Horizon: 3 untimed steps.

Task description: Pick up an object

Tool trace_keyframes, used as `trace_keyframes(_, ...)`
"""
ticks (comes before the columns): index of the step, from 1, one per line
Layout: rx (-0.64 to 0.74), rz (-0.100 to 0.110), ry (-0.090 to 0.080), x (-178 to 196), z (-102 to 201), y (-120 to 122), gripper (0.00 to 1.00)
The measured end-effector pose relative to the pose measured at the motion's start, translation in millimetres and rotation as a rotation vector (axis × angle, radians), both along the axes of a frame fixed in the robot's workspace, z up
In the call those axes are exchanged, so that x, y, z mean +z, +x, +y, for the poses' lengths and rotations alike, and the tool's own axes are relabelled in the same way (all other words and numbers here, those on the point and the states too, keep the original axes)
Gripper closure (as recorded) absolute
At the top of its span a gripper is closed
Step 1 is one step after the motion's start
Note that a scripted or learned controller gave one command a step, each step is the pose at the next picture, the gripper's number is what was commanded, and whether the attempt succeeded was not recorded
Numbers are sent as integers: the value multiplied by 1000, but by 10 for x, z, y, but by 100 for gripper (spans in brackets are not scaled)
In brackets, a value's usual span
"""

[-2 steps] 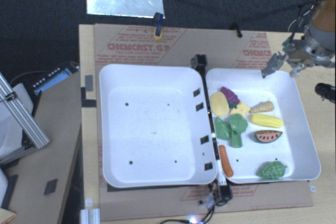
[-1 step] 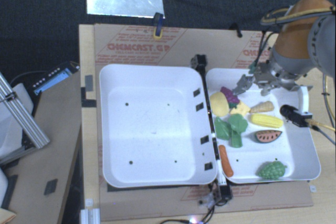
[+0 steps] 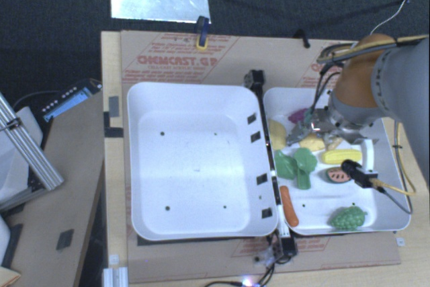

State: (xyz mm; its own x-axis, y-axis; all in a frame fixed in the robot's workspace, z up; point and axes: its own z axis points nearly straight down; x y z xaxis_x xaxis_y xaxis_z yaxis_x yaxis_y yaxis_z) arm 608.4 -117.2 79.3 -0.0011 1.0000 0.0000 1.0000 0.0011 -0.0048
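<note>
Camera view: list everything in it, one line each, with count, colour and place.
Bins: 2, white, side by side on the bench.
Green toy vegetables: 2, green, right bin's middle.
Broccoli-like toy: 1, green, right bin's near edge.
Carrot-like toy: 1, orange, right bin's left rim.
Yellow toys: about 3, yellow, right bin, beneath the wrist.
Purple piece: 1, purple, right bin's far side.
Clamp: 1, yellow and blue, board's far edge.
Gripper: 1, grey, over the right bin.

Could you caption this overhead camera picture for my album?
Robot arm reaches into the right bin of toy food.
</note>
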Motion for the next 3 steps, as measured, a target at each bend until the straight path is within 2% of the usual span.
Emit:
trace_keyframes(1, 1, -21, -5, 221, -20, 65, 100)
trace_keyframes(2, 6, -16, 0, 87, 298, 164, 100)
trace_keyframes(3, -1, -18, -5, 1015, -143, 442, 100)
